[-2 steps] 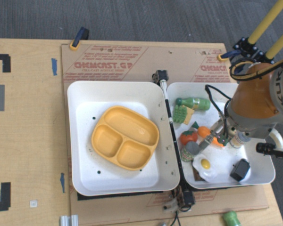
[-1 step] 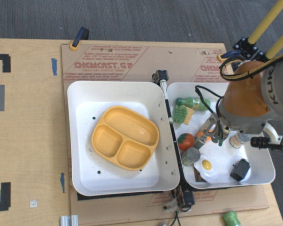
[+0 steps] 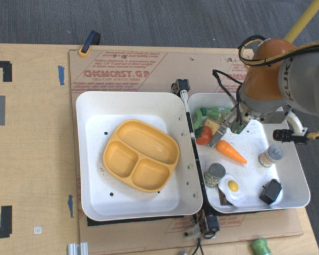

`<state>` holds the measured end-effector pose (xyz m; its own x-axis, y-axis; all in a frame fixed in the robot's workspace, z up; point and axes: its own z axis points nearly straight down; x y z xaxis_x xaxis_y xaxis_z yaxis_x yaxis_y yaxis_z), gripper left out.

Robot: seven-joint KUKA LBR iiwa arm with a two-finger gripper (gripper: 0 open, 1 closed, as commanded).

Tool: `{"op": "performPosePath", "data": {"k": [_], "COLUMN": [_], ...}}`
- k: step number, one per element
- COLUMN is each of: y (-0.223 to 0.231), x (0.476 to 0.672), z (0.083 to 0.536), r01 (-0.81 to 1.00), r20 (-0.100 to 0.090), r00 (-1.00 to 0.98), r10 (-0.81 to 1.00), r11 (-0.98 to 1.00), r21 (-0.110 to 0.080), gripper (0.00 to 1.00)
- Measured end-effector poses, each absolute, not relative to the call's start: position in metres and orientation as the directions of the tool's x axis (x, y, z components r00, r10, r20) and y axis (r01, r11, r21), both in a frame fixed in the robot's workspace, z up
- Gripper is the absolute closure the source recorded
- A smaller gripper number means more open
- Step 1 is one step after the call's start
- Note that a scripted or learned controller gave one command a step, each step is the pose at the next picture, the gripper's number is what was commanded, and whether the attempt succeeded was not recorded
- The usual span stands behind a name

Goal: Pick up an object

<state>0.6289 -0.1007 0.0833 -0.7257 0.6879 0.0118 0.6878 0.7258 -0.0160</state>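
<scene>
My gripper (image 3: 227,133) hangs low in the right bin (image 3: 297,179), near its upper left part, under the grey arm with the orange band (image 3: 268,70). Its fingers stand open with nothing between them. One grey finger (image 3: 218,137) points down-left, close to a red tomato (image 3: 203,136) and a yellow wedge (image 3: 211,126). An orange carrot (image 3: 232,152) lies just below the gripper. A green leafy item (image 3: 212,113) sits at the bin's top left, partly hidden by the arm.
The right bin also holds a grey can (image 3: 215,174), a fried egg toy (image 3: 232,188), a black block (image 3: 270,191) and a small jar (image 3: 270,156). The left bin (image 3: 90,142) holds a yellow divided plate (image 3: 141,155). A green object (image 3: 260,246) lies outside, below the bins.
</scene>
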Motion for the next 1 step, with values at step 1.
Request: {"op": "performPosePath", "data": {"k": [1], "y": [-0.1002], "x": [0.5734], "z": [0.0855], "r01": [0.824], "r20": [0.0], "r00": [-0.567], "r10": [0.824], "r11": [0.567], "r21": [0.001], "gripper": [0.0]}}
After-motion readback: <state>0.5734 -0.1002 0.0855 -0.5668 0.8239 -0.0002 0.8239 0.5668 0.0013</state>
